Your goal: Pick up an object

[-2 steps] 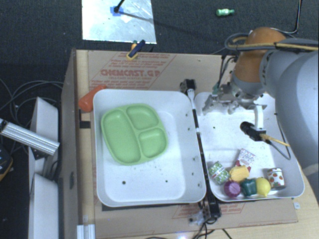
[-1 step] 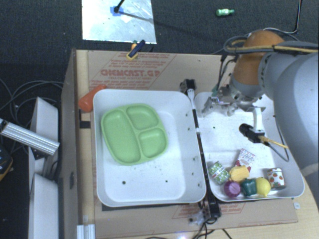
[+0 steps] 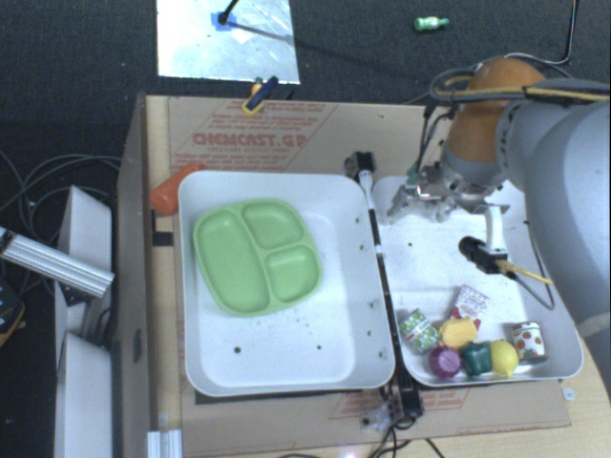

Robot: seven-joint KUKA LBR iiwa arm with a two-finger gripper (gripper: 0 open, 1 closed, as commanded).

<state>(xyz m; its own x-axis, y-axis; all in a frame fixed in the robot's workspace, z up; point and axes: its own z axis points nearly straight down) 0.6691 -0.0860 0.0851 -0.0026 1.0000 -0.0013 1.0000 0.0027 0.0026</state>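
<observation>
Green tray (image 3: 256, 256), perhaps orange scrap (image 3: 165, 192).

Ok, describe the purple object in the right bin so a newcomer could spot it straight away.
Start at the right white bin, the one under the arm, and go to its near edge, where small objects are clustered. The purple object is round and magenta, low in that cluster, between a green patterned piece and a dark green item. It is the cluster's only purple thing.

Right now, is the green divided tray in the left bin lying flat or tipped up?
Lying flat. The green tray rests open side up on the floor of the left bin; all three of its compartments face the camera, and each looks bare.
</observation>
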